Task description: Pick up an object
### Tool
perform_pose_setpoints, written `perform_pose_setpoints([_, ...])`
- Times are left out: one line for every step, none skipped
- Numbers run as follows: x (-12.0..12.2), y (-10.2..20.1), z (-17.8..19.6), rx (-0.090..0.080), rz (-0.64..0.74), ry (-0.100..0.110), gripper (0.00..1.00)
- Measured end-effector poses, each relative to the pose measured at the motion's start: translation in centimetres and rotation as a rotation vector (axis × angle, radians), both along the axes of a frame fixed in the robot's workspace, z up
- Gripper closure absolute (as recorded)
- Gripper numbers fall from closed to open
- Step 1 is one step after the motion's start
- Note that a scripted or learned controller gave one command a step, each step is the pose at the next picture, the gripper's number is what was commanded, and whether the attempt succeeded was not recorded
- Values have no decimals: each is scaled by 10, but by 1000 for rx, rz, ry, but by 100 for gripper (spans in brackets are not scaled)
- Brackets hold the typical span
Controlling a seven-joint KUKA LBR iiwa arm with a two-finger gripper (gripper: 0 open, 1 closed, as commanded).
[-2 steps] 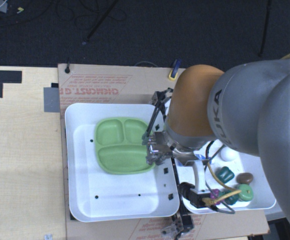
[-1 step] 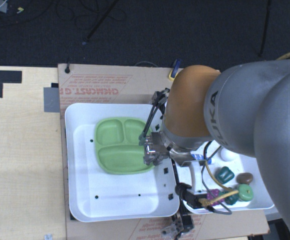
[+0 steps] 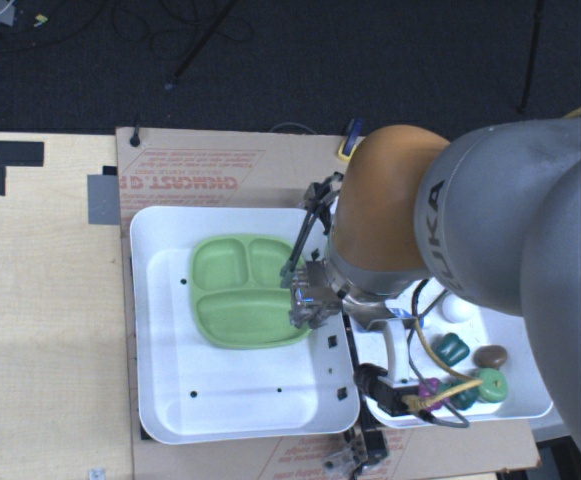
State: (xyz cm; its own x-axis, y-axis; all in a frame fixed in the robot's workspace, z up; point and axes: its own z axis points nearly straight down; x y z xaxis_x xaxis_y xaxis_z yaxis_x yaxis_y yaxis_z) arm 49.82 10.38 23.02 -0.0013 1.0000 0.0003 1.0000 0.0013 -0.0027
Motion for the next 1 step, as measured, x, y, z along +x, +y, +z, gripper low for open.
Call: perform_pose_setpoints([4, 2, 2, 0, 0, 1, 100])
